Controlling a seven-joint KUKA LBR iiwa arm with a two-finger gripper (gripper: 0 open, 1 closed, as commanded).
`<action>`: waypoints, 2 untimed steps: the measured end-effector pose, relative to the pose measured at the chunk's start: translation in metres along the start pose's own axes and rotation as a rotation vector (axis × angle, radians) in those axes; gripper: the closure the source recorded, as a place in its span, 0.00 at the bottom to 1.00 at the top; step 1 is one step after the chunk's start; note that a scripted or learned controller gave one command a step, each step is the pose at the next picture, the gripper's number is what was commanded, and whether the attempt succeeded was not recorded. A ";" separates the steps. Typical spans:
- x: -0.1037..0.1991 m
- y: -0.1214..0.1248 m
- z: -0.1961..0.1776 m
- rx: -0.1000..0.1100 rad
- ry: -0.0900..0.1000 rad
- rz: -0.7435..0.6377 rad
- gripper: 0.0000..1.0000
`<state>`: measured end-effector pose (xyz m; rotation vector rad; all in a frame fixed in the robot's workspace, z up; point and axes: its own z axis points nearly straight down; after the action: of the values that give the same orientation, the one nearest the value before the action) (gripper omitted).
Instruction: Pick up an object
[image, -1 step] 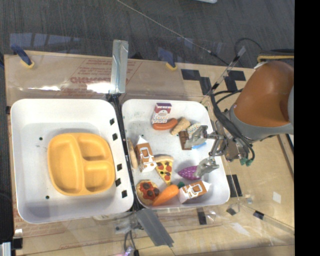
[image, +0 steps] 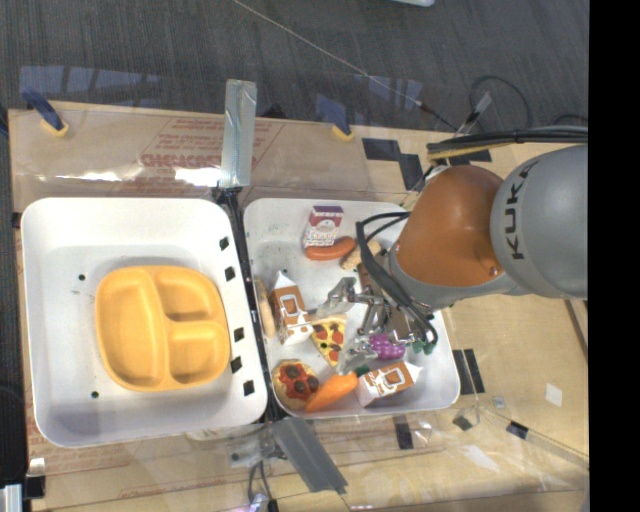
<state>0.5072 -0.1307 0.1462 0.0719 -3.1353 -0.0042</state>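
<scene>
Left bin (image: 40, 300): yellow tray (image: 160, 325).
Right bin (image: 270, 225): toy food (carrot (image: 333, 392), pizza (image: 328, 335), cartons).
Gripper (image: 372, 325): low over purple grapes (image: 383, 346), beside the pizza; fingers' state I cannot tell.

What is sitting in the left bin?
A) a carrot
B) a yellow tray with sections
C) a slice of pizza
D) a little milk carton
B: the yellow divided tray lies alone in the left bin, while the toy carrot, pizza slice and small cartons sit in the right bin.
</scene>
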 end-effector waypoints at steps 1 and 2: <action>-0.072 0.017 0.050 0.007 -0.014 -0.012 0.00; -0.072 0.022 0.048 0.019 -0.018 -0.070 0.00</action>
<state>0.5777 -0.1051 0.0982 0.1829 -3.1490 0.0248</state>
